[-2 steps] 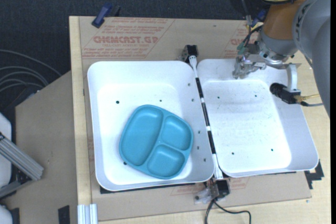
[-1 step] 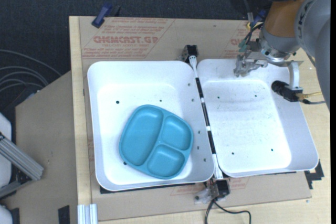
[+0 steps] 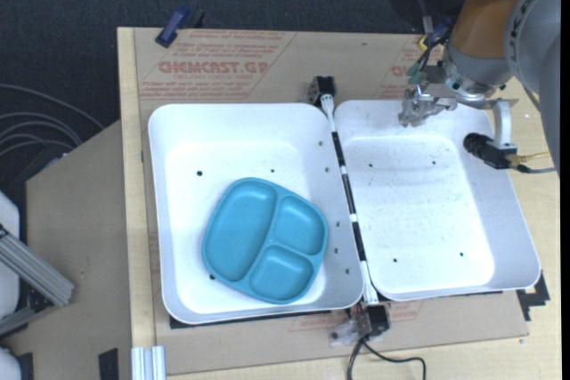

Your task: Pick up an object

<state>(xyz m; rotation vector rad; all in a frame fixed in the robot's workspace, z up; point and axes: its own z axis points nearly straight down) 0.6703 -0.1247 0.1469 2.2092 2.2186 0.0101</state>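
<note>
left bin [image 3: 178, 156] holds a blue tray [image 3: 264, 239] — gripper [image 3: 419, 111] state unclear

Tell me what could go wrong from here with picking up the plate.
The gripper sits at the far rim of the right bin, while the blue plate lies in the left bin, so the arm may close on nothing. The plate lies flat and wide, with little for two fingers to pinch. Crossing over, the arm could clip the divider.
</note>
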